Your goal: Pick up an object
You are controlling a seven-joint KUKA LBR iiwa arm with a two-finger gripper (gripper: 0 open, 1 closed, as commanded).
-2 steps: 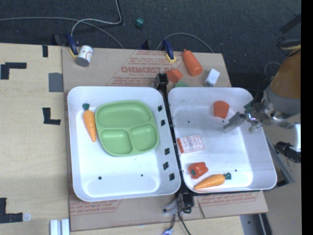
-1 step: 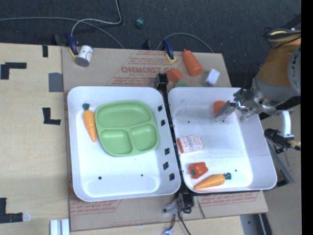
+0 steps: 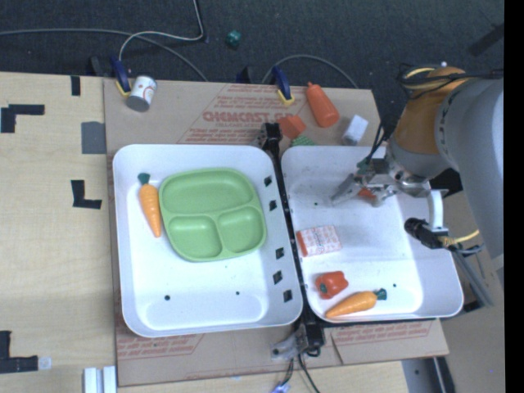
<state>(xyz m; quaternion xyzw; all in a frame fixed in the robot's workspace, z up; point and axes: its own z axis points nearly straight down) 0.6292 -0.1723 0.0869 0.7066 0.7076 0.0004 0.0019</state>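
Gripper (image 3: pixel 348 191) over right white bin (image 3: pixel 385 232), fingers look spread, gripping nothing, I think. Small red-and-white packet (image 3: pixel 318 240) nearby, flat, long axis roughly left-right.

1. A dark carpeted floor (image 3: pixel 344 15) runs across the top, beyond the table.
2. The table (image 3: pixel 49 244) has a pale wood-grain top with several black tape marks on its left part.
3. A brown cardboard sheet (image 3: pixel 221 113) with red print lies flat on the table under the bins.
4. Thin cables (image 3: pixel 192 6) loop over the floor, running to two blue clamps (image 3: pixel 121 76) at the cardboard's far edge.
5. Light is even and soft, with faint shadows.
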